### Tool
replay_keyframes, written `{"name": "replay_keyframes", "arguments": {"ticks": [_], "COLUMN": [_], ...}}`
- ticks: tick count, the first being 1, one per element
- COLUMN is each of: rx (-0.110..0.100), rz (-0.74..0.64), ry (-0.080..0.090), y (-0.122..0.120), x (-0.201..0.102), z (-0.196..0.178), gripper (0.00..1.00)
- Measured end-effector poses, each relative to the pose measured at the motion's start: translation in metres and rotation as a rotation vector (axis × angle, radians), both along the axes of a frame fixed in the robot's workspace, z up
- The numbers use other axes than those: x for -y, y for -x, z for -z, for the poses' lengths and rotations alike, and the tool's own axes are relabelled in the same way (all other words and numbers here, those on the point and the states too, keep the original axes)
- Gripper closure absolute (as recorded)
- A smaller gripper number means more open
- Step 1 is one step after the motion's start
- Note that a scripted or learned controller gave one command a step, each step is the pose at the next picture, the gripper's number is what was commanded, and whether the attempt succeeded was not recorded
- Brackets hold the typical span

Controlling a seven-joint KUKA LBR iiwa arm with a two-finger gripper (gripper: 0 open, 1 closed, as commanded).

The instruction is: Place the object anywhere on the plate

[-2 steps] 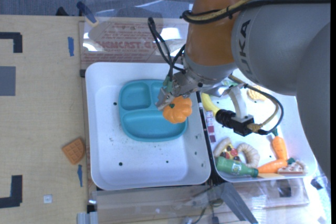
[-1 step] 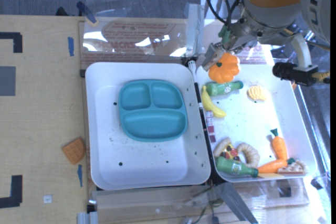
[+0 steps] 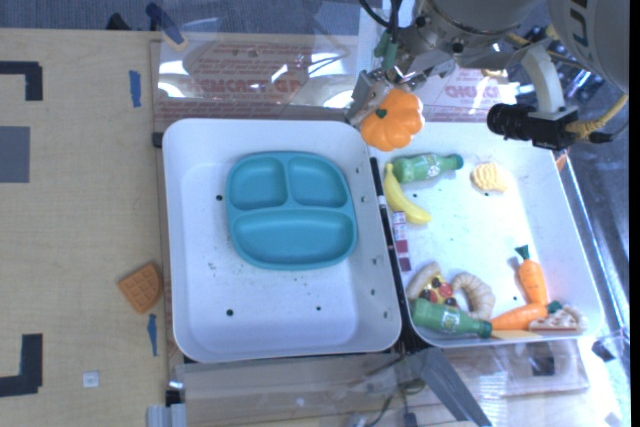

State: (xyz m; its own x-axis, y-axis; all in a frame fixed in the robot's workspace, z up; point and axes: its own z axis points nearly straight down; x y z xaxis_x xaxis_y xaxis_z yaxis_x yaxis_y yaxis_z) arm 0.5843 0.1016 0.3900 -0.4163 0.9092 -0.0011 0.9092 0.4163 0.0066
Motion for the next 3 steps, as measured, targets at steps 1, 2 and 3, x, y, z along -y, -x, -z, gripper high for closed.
{"name": "replay_keyframes", "arguments": {"ticks": [1,2,3], "rx": [-0.004,-0.001,0.003], "rz": [-0.213,-0.195,-0.196], "ry": [0.002,0.001,0.002], "y": [0.072,0.060,0.060], "x": [0.026,-0.046,-0.047], "z": [-0.009,-0.050,-0.060], "gripper": [1.00,1.00,1.00]}}
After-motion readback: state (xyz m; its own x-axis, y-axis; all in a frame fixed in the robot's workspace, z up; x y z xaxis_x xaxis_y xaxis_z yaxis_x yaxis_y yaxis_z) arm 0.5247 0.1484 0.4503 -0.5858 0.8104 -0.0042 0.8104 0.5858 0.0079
